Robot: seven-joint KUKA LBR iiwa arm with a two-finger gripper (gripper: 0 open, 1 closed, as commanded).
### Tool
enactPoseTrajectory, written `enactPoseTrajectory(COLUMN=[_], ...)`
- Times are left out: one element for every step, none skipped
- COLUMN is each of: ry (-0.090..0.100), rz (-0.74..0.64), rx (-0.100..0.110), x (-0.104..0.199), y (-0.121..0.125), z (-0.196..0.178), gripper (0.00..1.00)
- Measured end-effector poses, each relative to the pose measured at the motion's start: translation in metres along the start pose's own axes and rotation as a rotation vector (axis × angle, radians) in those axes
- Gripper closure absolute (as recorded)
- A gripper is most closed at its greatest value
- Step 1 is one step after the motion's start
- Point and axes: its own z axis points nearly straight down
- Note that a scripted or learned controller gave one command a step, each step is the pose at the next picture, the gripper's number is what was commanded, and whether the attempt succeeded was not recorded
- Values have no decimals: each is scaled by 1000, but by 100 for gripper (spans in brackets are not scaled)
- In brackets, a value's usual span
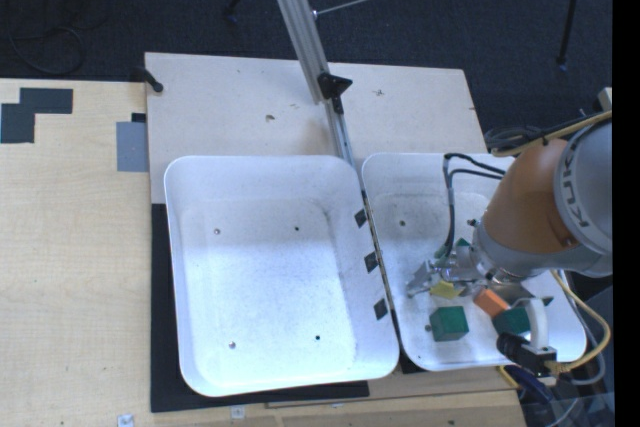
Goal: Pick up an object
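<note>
In the right bin (410,190) lie several small objects. A dark green block (449,323) rests near the front wall, a yellow piece (446,291) just above it, and an orange piece (490,300) and a teal piece (516,320) to the right. A small green bit (463,245) peeks out beside the wrist. My gripper (432,279) hangs low in this bin, directly over the yellow piece and just above the green block. The arm's orange band (530,205) covers the bin's right part.
The left bin (200,215) stands beside the right one, with black clips (368,260) along the shared wall. A slanted metal rail (300,25) rises behind the bins. Cables (465,170) loop near the arm.
</note>
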Motion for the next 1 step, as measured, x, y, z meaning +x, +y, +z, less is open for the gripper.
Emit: enactPoseTrajectory(ry=[3], rz=[-3], rx=[-1], x=[22], y=[9], z=[-102], gripper=[0])
